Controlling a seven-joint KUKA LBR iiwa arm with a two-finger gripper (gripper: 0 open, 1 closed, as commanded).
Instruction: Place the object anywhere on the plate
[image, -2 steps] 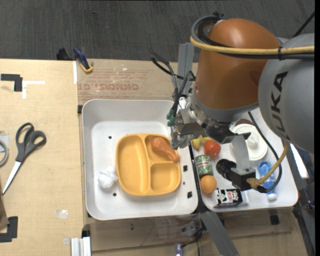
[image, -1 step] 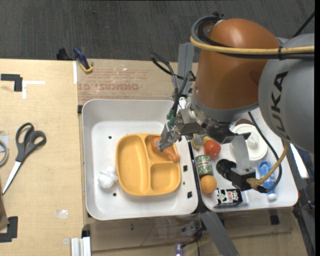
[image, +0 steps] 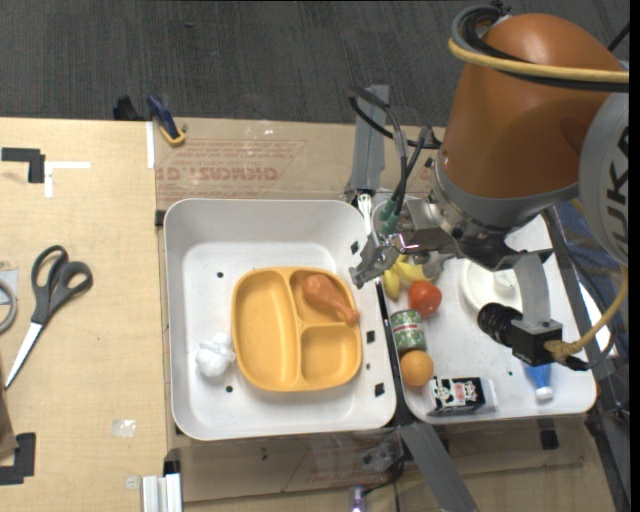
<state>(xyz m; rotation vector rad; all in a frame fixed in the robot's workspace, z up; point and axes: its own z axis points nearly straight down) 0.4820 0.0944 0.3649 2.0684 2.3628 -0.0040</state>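
From the overhead camera, the yellow plate (image: 296, 331) sat in the middle of the left bin (image: 190, 300), three compartments showing. And there it was: the chicken drumstick (image: 331, 297) lay in the plate's upper right compartment, its thin end pointing toward the divider and the plate's right rim. Just off the plate's lower left corner, a crumpled white object (image: 214, 356) rested on the bin floor.

Up and to the right of the plate, the gripper (image: 368, 266) hovered over the edge where the two bins met, close to the drumstick but apart from it. Whether its jaws were released or clenched could not be told from here; nothing showed between them.

Right of the plate, across the bin wall, the right bin (image: 520, 395) held a banana (image: 399, 275), a tomato (image: 425, 296), a small can (image: 407, 329), an orange (image: 416, 368) and a black-and-white carton (image: 460, 393). Far left of the plate, scissors (image: 45, 300) lay on the wooden bench (image: 80, 400).
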